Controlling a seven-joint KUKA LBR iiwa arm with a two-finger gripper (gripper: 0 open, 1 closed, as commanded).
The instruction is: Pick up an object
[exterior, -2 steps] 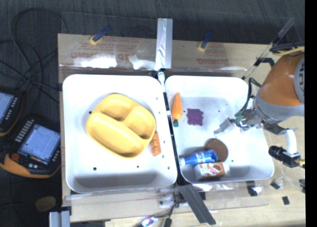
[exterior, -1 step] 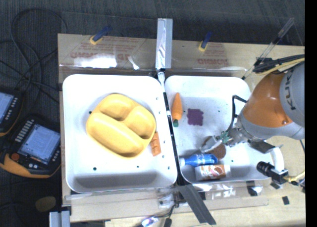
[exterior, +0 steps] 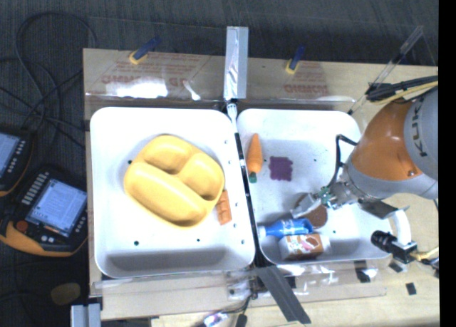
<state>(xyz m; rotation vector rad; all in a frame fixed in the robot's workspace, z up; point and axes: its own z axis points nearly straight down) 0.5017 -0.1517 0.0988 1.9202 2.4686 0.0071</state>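
Over the right bin (exterior: 335,122), near its front, the gripper (exterior: 311,206) is being held low; finger state cannot be told. Just below it, a blue bottle (exterior: 288,229) and brown packet (exterior: 303,246) are being left lying, touching.

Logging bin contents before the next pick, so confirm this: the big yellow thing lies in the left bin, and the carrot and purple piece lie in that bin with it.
Not quite. The camera view shows the big yellow thing in the left bin, but the carrot and the purple piece lie in the right bin, the carrot against its left wall.
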